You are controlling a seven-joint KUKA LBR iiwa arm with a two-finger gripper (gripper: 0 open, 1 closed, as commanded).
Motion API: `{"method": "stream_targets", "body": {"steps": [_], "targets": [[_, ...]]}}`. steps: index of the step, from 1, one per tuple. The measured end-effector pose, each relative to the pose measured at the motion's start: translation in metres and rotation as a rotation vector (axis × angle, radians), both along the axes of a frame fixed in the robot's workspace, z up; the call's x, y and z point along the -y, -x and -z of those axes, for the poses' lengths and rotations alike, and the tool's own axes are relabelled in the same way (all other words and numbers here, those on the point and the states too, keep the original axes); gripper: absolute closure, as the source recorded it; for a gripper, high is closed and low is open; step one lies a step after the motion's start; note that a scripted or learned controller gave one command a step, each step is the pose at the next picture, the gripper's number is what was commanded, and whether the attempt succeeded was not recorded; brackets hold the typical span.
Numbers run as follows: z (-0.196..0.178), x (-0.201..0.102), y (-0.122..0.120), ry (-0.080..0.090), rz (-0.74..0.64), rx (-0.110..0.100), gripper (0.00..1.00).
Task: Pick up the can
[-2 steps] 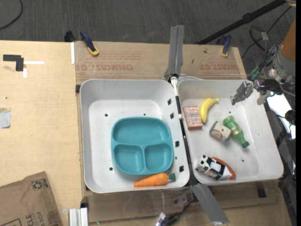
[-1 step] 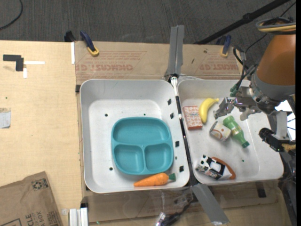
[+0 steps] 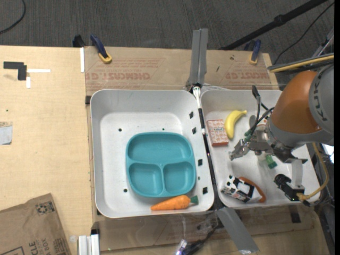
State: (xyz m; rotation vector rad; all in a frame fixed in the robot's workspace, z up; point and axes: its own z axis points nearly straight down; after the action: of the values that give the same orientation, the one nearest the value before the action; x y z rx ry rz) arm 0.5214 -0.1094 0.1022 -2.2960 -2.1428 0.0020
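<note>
A small black, white and orange object (image 3: 241,189) lies on its side at the front of the right bin (image 3: 223,97); it may be the can, though its shape is hard to read. My gripper (image 3: 239,151) hangs over the middle of the right bin, just above and behind that object and apart from it. The grey arm with its orange band (image 3: 297,108) reaches in from the right and hides the bin floor beneath it. I see nothing held in the gripper.
A banana (image 3: 234,122) and a small red-and-white box (image 3: 217,132) lie at the back left of the right bin. The left bin (image 3: 106,142) holds a teal divided plate (image 3: 159,163) and a carrot (image 3: 171,203) at its front wall.
</note>
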Motion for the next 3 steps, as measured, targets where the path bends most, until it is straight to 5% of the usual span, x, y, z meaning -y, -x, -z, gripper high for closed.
{"method": "stream_targets", "body": {"steps": [1, 2, 3], "targets": [[-0.008, 0.015, -0.005, 0.0, 0.173, -0.002, 0.0], [-0.077, 0.018, -0.002, 0.002, 0.272, -0.001, 0.0], [-0.072, 0.057, -0.048, 0.002, 0.303, -0.002, 0.0]]}}
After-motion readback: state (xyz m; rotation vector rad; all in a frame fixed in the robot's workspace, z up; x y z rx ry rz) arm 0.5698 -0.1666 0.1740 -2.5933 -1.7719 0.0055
